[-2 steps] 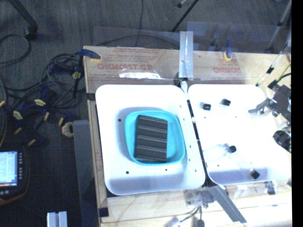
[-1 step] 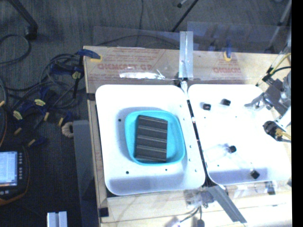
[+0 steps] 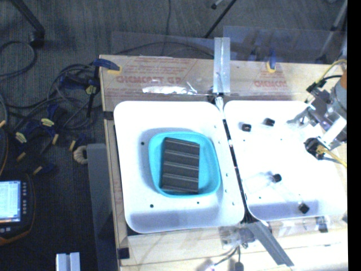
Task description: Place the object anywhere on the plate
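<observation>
bins sit side by side on the bench: the left bin (image 3: 130, 208) holds a blue plate (image 3: 210, 168), and the right bin (image 3: 327, 205) holds a few small dark bits scattered well apart on its white floor.

a dark ribbed block (image 3: 180, 165), the most likely object of the task, lies flat on the plate, roughly centred, its grooves running left to right. by that reading the placing looks done, though whether it rests steady cannot be told.

the gripper (image 3: 322, 130) hangs at the right side of the right bin, well apart from the plate, with cables about it. whether its fingers stand wide or narrow cannot be told; nothing is visibly between them.

risks from here, as a judgement: if the program counts the task unfinished, the arm may reach back to the left bin and nudge the block off the plate or tilt the plate against the bin wall. the yellow cable (image 3: 334, 158) near the wrist could snag the bin rim during a sweep. the small bits in the right bin might be mistaken for targets, wasting a grasp.
</observation>
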### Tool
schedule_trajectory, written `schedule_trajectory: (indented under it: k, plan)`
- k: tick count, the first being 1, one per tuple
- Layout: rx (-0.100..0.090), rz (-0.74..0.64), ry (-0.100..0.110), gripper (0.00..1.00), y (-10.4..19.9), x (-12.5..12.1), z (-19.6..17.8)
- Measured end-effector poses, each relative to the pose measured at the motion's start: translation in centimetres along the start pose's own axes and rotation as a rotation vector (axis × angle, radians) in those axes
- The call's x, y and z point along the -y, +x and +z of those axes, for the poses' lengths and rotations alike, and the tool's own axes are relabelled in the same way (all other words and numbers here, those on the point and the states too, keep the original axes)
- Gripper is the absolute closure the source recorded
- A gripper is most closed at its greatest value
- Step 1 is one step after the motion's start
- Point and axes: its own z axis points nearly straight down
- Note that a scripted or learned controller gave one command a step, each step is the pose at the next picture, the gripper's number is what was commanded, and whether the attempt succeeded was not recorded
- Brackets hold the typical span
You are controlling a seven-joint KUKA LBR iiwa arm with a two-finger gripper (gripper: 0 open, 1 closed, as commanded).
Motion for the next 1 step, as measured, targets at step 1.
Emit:
schedule_trajectory:
  k: [1]
  plan:
    - [0.000,0.022,0.000,0.00,-2.23,0.26,3.44]
